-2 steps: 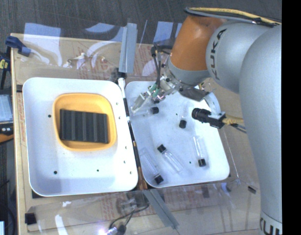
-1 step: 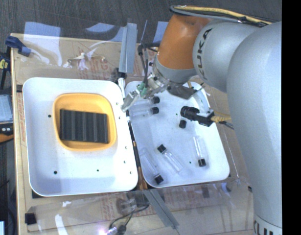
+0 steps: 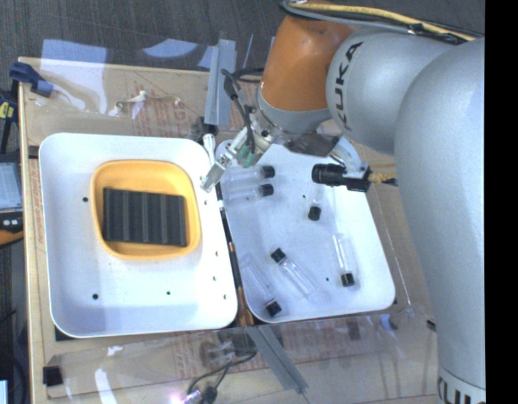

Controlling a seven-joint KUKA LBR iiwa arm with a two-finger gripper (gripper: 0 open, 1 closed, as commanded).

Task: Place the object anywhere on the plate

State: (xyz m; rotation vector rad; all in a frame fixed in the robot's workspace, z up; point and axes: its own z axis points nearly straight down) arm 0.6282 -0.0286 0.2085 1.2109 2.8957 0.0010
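Yellow plate (image 3: pixel 145 175) with a dark ribbed insert sits in the left bin (image 3: pixel 65 293). Clear vials with black caps (image 3: pixel 285 263) lie scattered in the right bin (image 3: pixel 372 268). At that bin's upper left corner, near the divide, the tool (image 3: pixel 229 160) hovers; whether it is apart or clamped on a vial, I cannot tell. Slick, round vials could roll or slip away, leaving nothing to carry over.

Two white bins (image 3: pixel 56 225) (image 3: pixel 372 225), one yellow plate (image 3: pixel 145 175), and roughly six clear black-capped vials (image 3: pixel 288 266) scattered in the right bin.
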